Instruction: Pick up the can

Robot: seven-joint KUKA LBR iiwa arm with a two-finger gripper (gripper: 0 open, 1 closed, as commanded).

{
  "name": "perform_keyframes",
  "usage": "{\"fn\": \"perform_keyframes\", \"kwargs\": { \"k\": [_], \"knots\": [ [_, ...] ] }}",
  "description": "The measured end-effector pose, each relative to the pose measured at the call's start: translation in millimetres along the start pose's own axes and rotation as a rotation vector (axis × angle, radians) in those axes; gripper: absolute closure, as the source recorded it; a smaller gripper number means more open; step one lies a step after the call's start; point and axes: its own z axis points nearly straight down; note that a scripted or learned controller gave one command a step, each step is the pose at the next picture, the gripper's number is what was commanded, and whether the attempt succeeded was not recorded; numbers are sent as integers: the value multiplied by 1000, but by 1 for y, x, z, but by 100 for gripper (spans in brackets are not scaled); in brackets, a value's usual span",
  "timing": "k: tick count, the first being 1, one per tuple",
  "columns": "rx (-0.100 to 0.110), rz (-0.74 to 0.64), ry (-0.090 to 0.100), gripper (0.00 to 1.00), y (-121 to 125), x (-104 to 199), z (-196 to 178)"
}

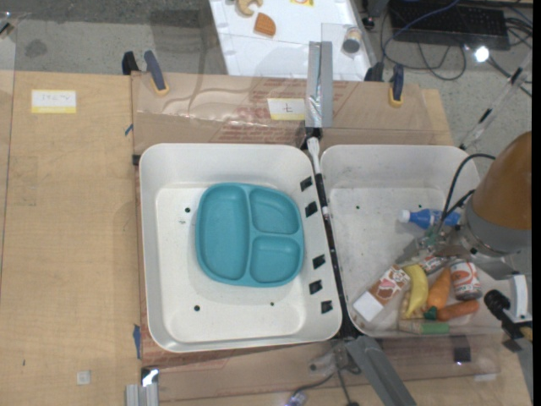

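A grey arm with an orange band [514, 180] reaches in from the right over the right-hand white bin [372, 163]; whether its tool is released or clenched cannot be told. The can [464, 279], red and white, lies in that bin's near right corner, just beside a carrot [439, 288] and a banana [415, 289], with a red-and-white packet [387, 287] to their left. A small blue-and-white bottle [427, 218] rests farther back. The left-hand bin [161, 227] holds a teal divided plate [249, 233]. Both bins sit on the wooden surface [63, 227].
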Motion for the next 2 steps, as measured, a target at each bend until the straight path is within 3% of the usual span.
{"fn": "perform_keyframes", "kwargs": {
  "k": [1, 2],
  "knots": [
    [-3, 5, -2, 100, 0, -3, -11],
    [3, 407, -1, 100, 2, 65, -116]
  ]
}}
